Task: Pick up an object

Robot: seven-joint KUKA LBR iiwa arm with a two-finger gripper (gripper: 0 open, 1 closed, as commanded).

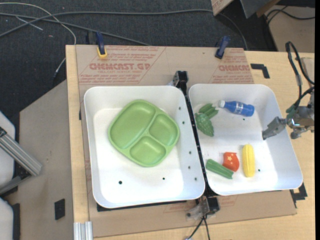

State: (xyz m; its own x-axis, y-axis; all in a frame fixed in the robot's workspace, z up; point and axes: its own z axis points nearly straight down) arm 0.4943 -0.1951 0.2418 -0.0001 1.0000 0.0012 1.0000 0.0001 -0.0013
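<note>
Your gripper (274, 128) sits at the right bin's (280, 184) right edge; you cannot tell its jaw state. The yellow corn cob (248, 160) lies near the bin's front edge.

**Print on the cardboard**

The cardboard sheet (165, 64) behind the two bins carries red "CHEMCAST GP" lettering, seen once at 238,165 left and again, partly cut off, near the blue clamp (222, 47). Smaller lines there are unreadable.

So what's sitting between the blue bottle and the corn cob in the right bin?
Nothing. In the camera view the stretch from the bottle down to the corn is bare white bin floor; the tomato lies left of the corn.
</note>
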